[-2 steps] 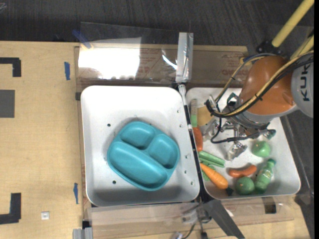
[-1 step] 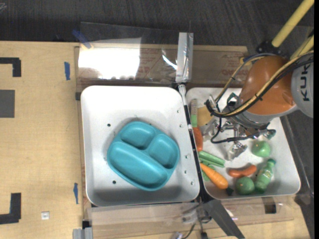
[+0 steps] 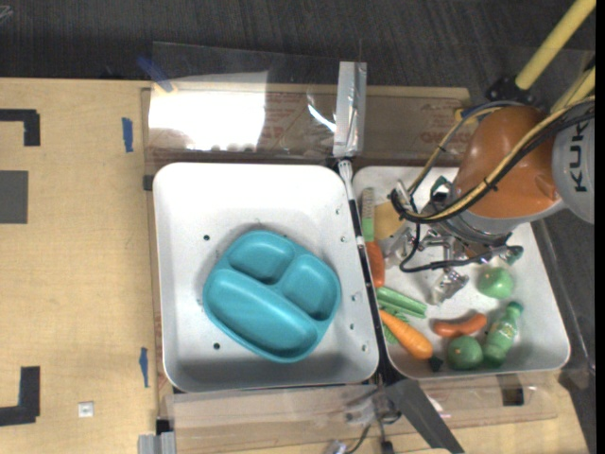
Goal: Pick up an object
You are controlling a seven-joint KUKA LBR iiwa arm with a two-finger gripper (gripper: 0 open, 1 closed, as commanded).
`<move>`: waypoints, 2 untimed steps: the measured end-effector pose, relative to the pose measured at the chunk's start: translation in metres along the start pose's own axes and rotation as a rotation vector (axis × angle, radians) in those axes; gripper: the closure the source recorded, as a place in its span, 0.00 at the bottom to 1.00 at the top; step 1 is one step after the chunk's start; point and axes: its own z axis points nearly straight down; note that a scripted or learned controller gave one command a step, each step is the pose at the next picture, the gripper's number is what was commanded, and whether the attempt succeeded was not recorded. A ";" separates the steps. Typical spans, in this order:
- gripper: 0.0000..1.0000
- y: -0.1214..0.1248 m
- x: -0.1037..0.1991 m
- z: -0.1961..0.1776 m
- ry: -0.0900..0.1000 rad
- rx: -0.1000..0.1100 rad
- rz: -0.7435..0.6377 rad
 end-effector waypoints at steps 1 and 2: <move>0.00 -0.002 -0.002 0.000 0.001 0.001 -0.026; 0.00 -0.002 -0.002 0.000 0.001 0.001 -0.026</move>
